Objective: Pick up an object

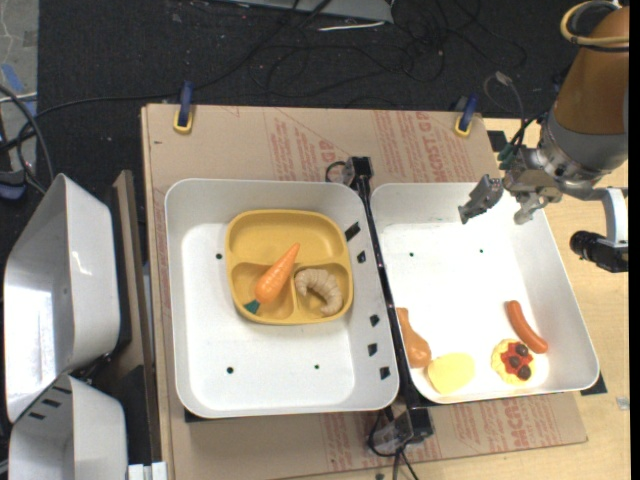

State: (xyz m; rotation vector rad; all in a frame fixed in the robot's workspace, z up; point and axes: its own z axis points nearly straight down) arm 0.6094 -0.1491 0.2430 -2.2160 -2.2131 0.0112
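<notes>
A robotics lab bench. Two white bins (pixel 200 368) sit on a cardboard sheet (pixel 300 133) held by yellow clamps (pixel 183 118) at its far edge. Beyond the cardboard, loose black cables (pixel 250 58) trail over dark flooring (toy food fills the bins), and a grey-and-orange robot arm (pixel 590 88) stands at its right.

2 white bins (pixel 200 368) sit on a cardboard sheet (pixel 280 133) with 2 yellow clamps (pixel 183 120).

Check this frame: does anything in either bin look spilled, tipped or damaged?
Nothing stands out. The yellow divided plate sits flat in the left white bin, holding an orange toy carrot and a pale toy shrimp. The right white bin holds toy foods along its near edge, all intact.
</notes>
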